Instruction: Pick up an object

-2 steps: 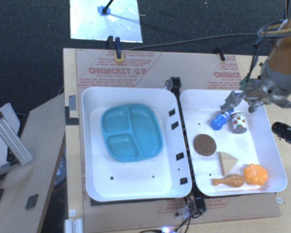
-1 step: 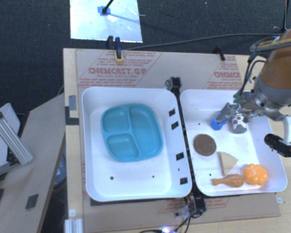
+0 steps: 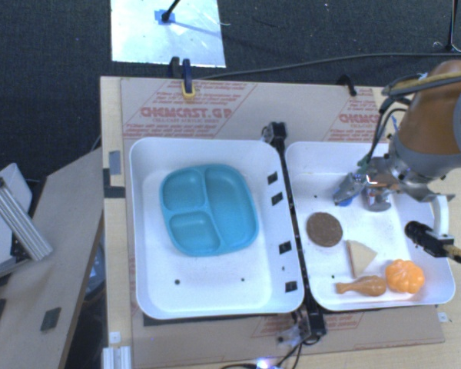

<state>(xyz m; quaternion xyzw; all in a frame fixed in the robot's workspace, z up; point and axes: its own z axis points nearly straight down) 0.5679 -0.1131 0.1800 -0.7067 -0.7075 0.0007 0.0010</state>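
Your end effector [image 3: 361,191] hovers just above-right of the brown disc [image 3: 323,229]; finger state can't be told.

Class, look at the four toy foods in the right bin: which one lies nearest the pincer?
The round brown patty. It lies just below the pincer, while the wedge, drumstick and orange pumpkin sit farther toward the bin's front edge.

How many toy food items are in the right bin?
4: brown disc mid-bin, tan wedge beside it, drumstick and orange pumpkin along the front. The arm may hide others.
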